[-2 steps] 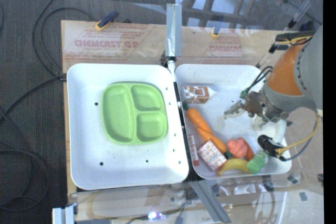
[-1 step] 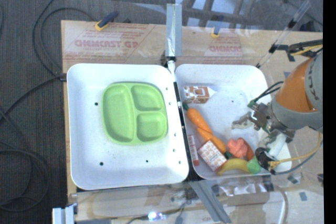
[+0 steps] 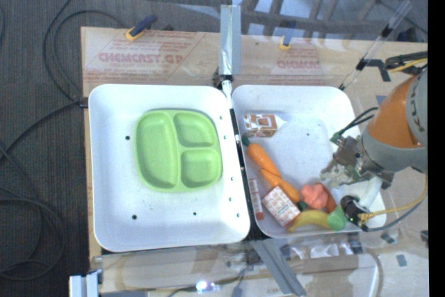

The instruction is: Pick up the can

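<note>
The can (image 3: 261, 124) lies at the right bin's (image 3: 306, 99) far-left corner, well apart from the tool (image 3: 342, 172), whose state I cannot tell; carrot (image 3: 264, 161) and banana (image 3: 311, 220) share that bin; the left bin (image 3: 111, 149) holds a green tray (image 3: 179, 149).

Robot arm (image 3: 400, 132), seen from above. The upper link carries a broad, rounded orange band; below it sits a grey cylindrical wrist section. The gripper (image 3: 341, 170) is a cluster of pale grey and white metal parts with dark fittings. Thin black cables loop along the wrist's near side, and a yellow cable trails beneath toward a small black round fitting.
</note>
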`<action>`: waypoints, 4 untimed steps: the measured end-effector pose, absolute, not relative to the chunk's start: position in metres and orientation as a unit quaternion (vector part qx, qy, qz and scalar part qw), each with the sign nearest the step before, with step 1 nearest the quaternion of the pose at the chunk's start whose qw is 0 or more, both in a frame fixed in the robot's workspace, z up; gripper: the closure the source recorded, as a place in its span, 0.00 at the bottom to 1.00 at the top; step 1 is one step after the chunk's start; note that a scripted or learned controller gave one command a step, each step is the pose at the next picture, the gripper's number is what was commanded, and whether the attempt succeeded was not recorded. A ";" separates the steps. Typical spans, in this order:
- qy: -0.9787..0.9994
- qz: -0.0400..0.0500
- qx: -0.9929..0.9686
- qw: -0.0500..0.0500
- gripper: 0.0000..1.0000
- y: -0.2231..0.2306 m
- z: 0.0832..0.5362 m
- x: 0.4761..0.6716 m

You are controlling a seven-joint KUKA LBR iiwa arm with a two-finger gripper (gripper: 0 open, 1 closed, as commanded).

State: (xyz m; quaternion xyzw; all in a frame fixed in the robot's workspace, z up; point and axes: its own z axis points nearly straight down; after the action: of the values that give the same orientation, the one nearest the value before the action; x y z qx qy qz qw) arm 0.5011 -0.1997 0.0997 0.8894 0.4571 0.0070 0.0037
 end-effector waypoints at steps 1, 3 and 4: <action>0.283 0.003 0.959 0.003 1.00 -0.213 0.090 0.597; 0.195 -0.006 0.981 0.003 1.00 -0.192 0.234 0.604; 0.196 -0.009 0.981 0.005 1.00 -0.192 0.242 0.604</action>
State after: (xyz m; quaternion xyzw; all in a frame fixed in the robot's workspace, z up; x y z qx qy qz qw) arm 0.6036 -0.1921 0.2419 0.9806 0.1956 -0.0092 0.0047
